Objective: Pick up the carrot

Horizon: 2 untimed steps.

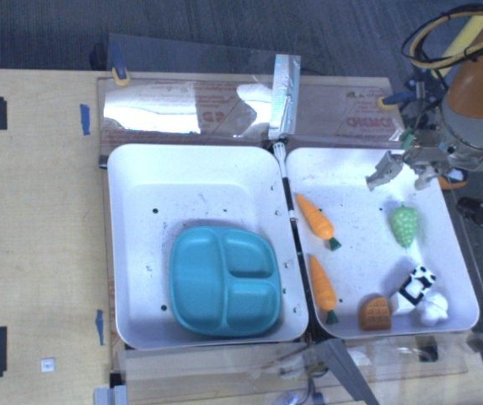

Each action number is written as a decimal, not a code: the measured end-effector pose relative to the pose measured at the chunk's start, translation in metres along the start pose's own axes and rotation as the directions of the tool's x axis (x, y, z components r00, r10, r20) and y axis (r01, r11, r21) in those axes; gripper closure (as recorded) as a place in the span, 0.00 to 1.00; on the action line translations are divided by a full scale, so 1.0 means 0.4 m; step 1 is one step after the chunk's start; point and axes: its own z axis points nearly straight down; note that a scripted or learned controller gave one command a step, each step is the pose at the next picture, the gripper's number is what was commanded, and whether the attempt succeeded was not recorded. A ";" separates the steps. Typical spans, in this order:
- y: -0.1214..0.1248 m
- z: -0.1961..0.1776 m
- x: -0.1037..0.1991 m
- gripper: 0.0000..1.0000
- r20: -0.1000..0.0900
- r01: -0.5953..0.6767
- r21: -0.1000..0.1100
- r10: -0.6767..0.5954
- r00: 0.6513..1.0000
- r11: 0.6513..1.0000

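Gripper [405, 169] of mine hangs spread and empty over the right bin's [355, 160] far end. Nothing's picked yet: both carrots, upper [315, 217] and lower [322, 286], lie along its left wall.

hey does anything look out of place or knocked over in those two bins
Nothing looks spilled or damaged. One oddity: the right bin holds two carrots, one above the other, both lying along its left wall, so "the carrot" is ambiguous. The teal tray sits flat in the left bin. The gripper hovers above the right bin's far corner.
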 end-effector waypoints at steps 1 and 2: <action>0.055 0.218 0.147 0.00 -0.002 -0.109 0.008 0.109 0.994 0.994; 0.037 0.315 0.133 0.00 -0.002 -0.220 -0.002 0.220 0.976 0.976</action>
